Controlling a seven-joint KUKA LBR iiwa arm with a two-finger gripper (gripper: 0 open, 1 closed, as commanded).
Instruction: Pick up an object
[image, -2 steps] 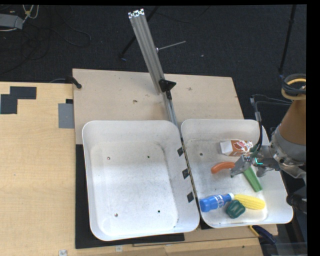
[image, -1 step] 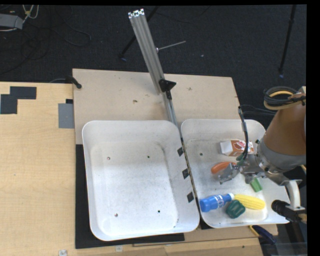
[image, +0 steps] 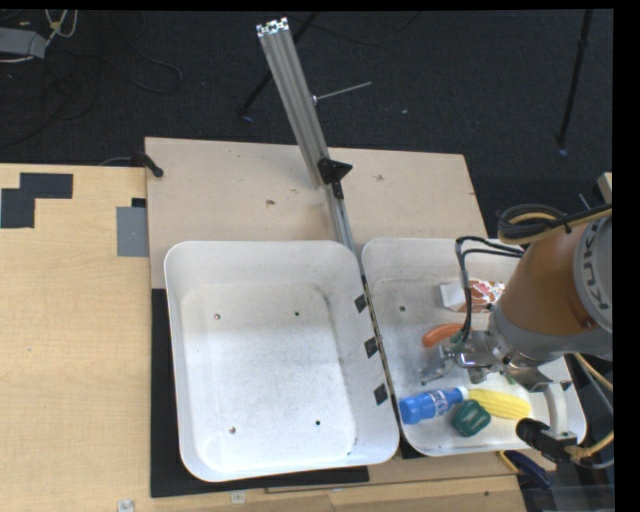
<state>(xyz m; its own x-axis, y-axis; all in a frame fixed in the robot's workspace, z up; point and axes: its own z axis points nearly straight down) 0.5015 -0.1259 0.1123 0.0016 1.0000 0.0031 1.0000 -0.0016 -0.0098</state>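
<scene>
**Pincer low in the right bin**

Two white bins sit side by side on the table. Inside the right bin, the pincer hangs just above a blue bottle, beside a yellow object, green object and orange object. Whether it is apart or together, I cannot tell.

Dark carpeted floor across the top, strewn with black cables near the upper left corner. Pale wood bench along the left edge, marked with dark rectangular patches. Tan board lying beyond the bench's far edge. Slanted aluminium rail rising from the board toward the top. Black mat at the bench's near edge. Even, flat lighting.
</scene>
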